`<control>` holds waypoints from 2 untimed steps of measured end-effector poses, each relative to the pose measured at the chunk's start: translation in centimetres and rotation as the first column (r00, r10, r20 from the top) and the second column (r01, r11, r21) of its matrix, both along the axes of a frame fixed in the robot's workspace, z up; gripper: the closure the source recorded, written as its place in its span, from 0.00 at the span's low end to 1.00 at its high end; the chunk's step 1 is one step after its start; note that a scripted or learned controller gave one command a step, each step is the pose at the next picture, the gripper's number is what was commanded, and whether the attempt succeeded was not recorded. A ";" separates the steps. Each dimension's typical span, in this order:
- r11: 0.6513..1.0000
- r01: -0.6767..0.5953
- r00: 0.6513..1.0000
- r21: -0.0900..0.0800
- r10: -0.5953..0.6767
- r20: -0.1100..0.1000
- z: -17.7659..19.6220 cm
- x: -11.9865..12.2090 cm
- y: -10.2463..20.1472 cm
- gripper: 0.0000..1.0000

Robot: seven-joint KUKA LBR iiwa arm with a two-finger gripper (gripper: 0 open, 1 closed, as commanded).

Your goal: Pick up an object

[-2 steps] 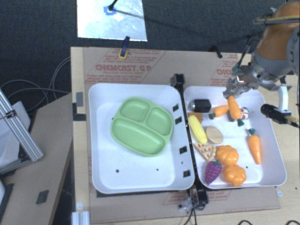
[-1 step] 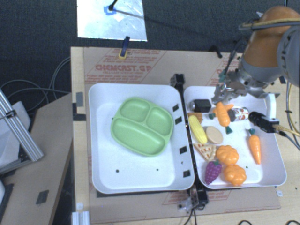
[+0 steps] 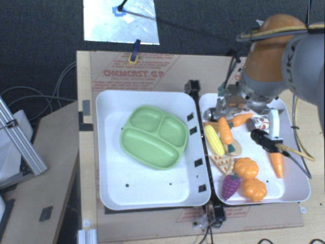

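Gripper [image 3: 222, 110] is seen low over the far-left corner of the right bin [image 3: 299, 189], above the toy food heap. Whether it is open or shut cannot be told; nothing is seen held.

Nearest candidates: a carrot [image 3: 225, 130], lying lengthwise, touching a corn cob [image 3: 214, 139] on its left. Both are judged light, rigid moulded plastic, smooth and somewhat slippery; the carrot tapers, so hold is best taken across its thicker middle. The corn's ribbed surface should give better purchase.

Also noted in the right bin: 2 rounded, lobed orange pumpkins [image 3: 246, 168], knobbly purple grapes [image 3: 230, 185], a 2nd carrot [image 3: 276, 164].

Left bin [image 3: 109, 187] carries a green divided plate [image 3: 153, 136], 3 compartments, matte finish.
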State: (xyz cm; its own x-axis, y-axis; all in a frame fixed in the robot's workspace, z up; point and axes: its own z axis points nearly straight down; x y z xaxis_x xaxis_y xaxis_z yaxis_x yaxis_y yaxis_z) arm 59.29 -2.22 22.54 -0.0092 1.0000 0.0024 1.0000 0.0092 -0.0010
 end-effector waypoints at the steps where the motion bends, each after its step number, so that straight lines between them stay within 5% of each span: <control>1: 1.000 0.000 1.000 0.000 0.000 0.000 0.9 -3.1 4.5 1.00; 2: 1.000 0.000 1.000 0.000 0.000 0.000 1.2 -5.9 9.2 1.00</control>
State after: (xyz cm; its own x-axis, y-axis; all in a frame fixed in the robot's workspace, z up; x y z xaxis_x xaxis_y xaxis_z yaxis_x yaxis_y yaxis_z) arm 53.35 7.02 23.77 -0.0096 1.0000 0.0024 1.0000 0.0096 -0.0013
